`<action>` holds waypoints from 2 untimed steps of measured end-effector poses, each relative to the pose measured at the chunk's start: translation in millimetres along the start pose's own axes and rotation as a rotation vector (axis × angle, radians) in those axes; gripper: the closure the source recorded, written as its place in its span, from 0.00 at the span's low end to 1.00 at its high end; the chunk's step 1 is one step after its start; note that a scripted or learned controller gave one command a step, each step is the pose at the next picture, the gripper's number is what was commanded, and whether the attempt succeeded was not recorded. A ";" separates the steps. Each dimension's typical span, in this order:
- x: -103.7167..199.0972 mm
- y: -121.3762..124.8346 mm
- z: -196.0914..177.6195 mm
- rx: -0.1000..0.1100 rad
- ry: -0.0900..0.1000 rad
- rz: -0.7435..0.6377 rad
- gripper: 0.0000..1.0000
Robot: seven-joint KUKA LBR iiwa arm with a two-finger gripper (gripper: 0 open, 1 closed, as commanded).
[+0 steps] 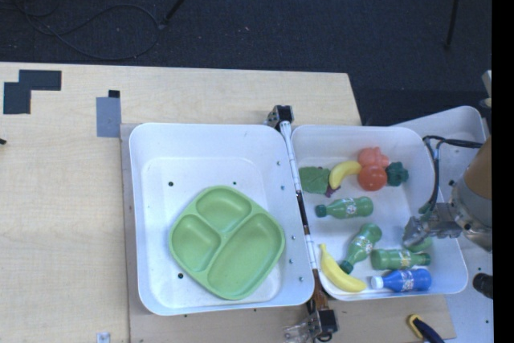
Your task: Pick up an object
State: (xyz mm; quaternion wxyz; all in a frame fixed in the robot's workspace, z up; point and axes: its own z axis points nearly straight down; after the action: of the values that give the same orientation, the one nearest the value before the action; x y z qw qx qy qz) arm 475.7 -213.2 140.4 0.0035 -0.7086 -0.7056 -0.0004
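We see the gripper (419,230) low in the right bin (438,142), just above a green bottle (399,259), likely lining up a grab; opening unclear, nothing visibly held.

green bottles (344,208) — bananas (340,271) — blue bottle (404,280) | lying in right bin (438,142)

A divided plate (227,241) lies in the left bin (144,165); bottles and bananas in the right bin (438,165)

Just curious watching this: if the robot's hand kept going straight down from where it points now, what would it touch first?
Probably the green bottle lying just under the hand in the right bin, though depth is hard to judge.
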 end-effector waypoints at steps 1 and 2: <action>20.5 -0.4 -47.3 -0.002 -0.004 -0.005 1.00; 20.2 -0.5 -47.3 -0.002 -0.004 -0.004 0.00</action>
State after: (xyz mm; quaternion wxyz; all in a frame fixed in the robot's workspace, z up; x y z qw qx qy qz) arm 475.5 -193.2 187.8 0.0016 -0.7073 -0.7070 0.0004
